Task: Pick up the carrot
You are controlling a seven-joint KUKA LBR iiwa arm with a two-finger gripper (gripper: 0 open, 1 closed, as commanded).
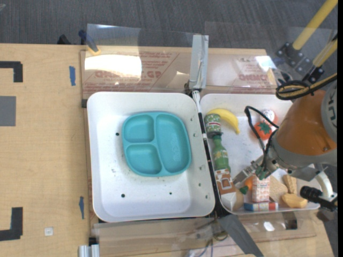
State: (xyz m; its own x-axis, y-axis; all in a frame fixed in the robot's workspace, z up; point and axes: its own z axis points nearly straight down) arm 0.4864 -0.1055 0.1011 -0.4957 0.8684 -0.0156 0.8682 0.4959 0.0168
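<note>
Arm low in the right bin, closing in on the carrot.

The gripper [256, 171] hovers over the clutter in the right bin [236, 103]; whether its jaws are open cannot be told. The carrot [245, 186], a small orange piece, lies just beside it, against a small carton [261, 190]. Next, seemingly, a precise descent. The bottle [218, 149] label is unreadable.

Bench [37, 143] with 2 white bins [102, 159]
</note>
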